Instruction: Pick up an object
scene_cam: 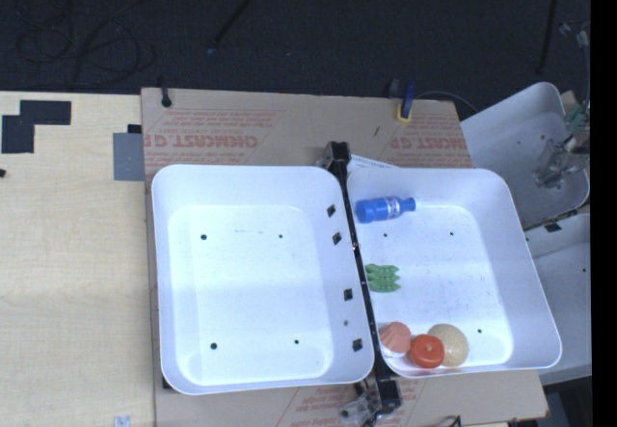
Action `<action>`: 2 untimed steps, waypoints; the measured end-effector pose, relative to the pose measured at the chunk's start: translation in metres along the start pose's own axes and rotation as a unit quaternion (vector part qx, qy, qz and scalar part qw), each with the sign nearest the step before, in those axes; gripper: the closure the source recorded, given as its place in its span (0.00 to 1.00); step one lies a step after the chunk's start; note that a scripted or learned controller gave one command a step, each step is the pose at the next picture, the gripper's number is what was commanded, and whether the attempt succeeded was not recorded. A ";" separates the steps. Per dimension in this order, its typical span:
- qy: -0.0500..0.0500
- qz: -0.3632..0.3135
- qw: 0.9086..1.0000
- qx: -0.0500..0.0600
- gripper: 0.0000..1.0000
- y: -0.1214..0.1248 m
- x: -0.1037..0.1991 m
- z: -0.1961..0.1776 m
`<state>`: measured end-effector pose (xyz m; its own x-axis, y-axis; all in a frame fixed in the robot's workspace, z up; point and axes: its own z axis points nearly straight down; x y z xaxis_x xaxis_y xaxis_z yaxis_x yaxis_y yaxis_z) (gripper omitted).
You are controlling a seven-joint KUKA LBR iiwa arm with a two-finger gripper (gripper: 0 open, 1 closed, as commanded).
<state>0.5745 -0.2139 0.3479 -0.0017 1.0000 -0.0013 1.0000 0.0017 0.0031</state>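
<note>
Lying in the right shallow white bin [501, 223]: four small things.
Blue plastic bottle [384, 208], green pea pod [382, 278], red tomato [426, 351], beige round ball [450, 342].

I see a pale wooden desk [67, 252] with a sheet of brown cardboard [289, 131] lying flat on it, printed with red lettering. On the cardboard sit two white bins, touching along a black clip strip: the left bin [174, 194] and the right bin [511, 223]. Black and grey patches [39, 121] mark the desk's far left.
</note>
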 end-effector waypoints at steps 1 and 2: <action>0.002 0.002 1.000 0.006 1.00 -0.054 0.001 0.065; 0.003 0.002 1.000 0.008 1.00 -0.080 0.002 0.170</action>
<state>0.4947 -0.2122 0.1778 0.0015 1.0000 0.0048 0.9999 -0.0014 -0.0124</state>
